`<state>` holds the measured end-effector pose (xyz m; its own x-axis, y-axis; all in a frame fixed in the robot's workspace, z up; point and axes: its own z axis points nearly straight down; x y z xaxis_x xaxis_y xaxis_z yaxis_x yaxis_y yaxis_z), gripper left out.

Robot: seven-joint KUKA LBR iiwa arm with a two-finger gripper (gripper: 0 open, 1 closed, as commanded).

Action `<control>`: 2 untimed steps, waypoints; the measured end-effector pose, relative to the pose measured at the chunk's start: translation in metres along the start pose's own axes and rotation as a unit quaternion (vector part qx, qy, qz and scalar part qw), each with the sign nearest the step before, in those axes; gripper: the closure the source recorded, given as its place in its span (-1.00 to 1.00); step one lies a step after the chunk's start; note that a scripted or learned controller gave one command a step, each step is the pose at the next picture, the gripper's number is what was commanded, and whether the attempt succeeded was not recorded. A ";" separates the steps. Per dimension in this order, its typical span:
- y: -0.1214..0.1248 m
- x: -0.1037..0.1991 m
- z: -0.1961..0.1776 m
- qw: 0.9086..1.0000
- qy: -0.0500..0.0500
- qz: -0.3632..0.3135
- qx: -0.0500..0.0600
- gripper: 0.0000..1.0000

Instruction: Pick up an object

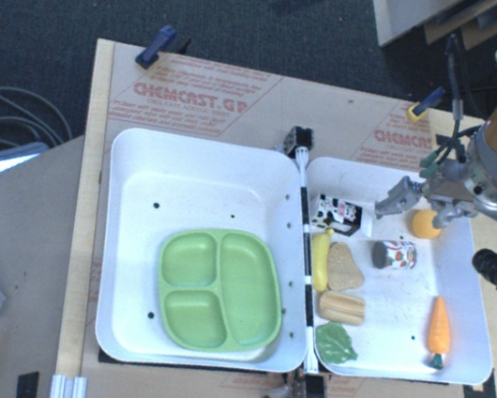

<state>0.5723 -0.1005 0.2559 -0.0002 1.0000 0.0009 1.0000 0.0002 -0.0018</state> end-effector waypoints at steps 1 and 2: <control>0.026 -0.045 0.092 1.000 0.000 0.001 0.001 -1.00; 0.014 -0.064 0.169 1.000 -0.003 0.001 -0.004 -1.00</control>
<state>0.5860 -0.1644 0.0869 0.0018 1.0000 -0.0041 1.0000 -0.0017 0.0056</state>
